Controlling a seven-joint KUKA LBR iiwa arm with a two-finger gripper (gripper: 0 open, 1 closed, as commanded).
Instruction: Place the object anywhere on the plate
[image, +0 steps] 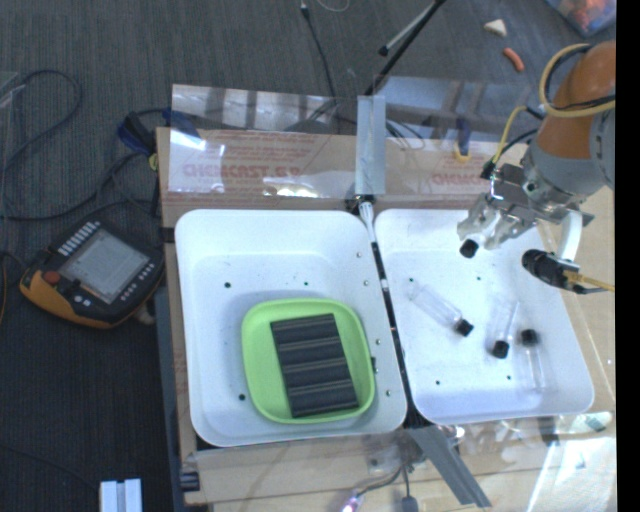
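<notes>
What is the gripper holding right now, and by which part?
Nothing can be seen between its fingers. The gripper hangs over the right bin; the clear tubes lie loose on the bin floor.

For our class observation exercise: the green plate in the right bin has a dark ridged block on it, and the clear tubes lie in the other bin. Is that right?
Not quite. The camera view shows the green plate, with the dark ridged block on it, in the left bin; the clear tubes lie in the right bin.

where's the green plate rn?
The green plate sits in the left bin, toward its front, with a dark ribbed block lying on it; the gripper hangs over the right bin.
</notes>
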